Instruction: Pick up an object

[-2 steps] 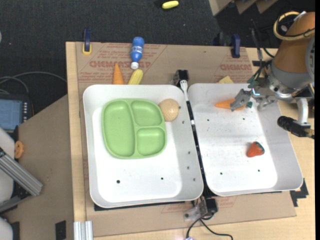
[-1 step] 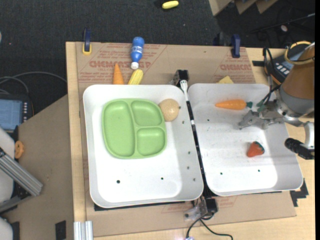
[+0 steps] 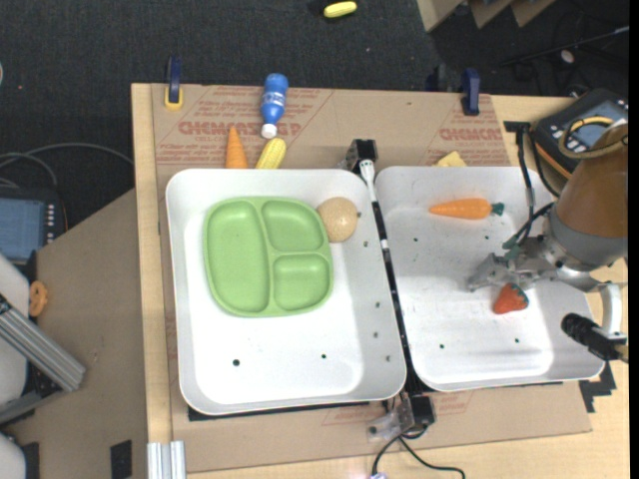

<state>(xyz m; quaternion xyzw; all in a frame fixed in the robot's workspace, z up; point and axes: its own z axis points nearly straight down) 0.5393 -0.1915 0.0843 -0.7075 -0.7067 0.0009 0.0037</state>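
Cardboard-topped bench (image 3: 300, 118) carries two bins. Over the right bin (image 3: 439, 357), the gripper (image 3: 496, 272) hangs with fingers spread, just beside a strawberry (image 3: 510, 299); a carrot (image 3: 461, 209) lies near the far edge.

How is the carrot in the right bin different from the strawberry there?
The carrot is orange, long and thin; the strawberry is red, short and stubby. The carrot lies apart near the bin's far wall, while the strawberry sits right beside the gripper. Both lie in the right bin.
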